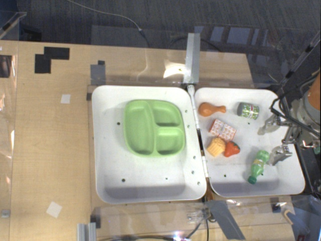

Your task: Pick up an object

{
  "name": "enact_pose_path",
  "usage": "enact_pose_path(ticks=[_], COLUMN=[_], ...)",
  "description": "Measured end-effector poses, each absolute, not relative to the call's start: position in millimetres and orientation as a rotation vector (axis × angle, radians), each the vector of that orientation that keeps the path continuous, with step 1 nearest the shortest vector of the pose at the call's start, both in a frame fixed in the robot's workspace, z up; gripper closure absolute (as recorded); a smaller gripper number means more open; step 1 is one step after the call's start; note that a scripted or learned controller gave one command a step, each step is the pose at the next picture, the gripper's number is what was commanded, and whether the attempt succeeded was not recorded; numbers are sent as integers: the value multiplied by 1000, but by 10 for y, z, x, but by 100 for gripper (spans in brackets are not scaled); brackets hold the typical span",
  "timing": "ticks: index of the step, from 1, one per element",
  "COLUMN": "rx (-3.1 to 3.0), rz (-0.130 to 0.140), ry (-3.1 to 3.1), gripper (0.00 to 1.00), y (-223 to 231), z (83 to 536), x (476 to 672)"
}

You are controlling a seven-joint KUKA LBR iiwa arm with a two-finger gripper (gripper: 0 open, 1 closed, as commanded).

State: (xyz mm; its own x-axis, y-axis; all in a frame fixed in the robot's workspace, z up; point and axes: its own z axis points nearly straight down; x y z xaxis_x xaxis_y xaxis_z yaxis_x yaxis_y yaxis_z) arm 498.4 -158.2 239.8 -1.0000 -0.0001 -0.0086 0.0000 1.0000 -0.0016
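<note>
Nearest to me in the right bin (296,185) is the green bottle (258,166), lying on its side at a slant, cap end toward the near wall. That's my likeliest candidate: it looks like light hollow plastic, stiff enough to take a squeeze, but round and smooth, so I'd expect it to roll or squirt out if I close across the curve off-centre. I'd take it across the middle of the body, fingers square to its long axis.

My gripper (275,139) hangs just beside it, over the right part of that bin, fingers spread wide with nothing between them; one fingertip (279,155) sits close to the bottle's upper end, and I can't tell whether it touches.

Moving back: the little red piece (231,149) and the yellow chunk (216,146) are touching each other, toy food by the look, light, small, awkward to separate. Behind them the pink patterned packet (222,129) lies flat; low and probably slick, hard to get fingers under.

Farther still, the orange drumstick-shaped piece (210,109) sits near the divider, and the small green can (248,110) lies on its side by the far wall, rigid, liable to roll.

Over in the left bin (108,149), the green divided tray (154,127) rests flat, too broad for these fingers.
</note>
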Motion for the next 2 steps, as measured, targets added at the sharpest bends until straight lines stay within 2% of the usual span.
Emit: enact_pose_path(ticks=[1,2], rx=[808,1536], rz=[1,8], ry=[3034,2727], gripper=[0,0], y=[-1501,-1002], z=[1477,904], x=[5017,5158])
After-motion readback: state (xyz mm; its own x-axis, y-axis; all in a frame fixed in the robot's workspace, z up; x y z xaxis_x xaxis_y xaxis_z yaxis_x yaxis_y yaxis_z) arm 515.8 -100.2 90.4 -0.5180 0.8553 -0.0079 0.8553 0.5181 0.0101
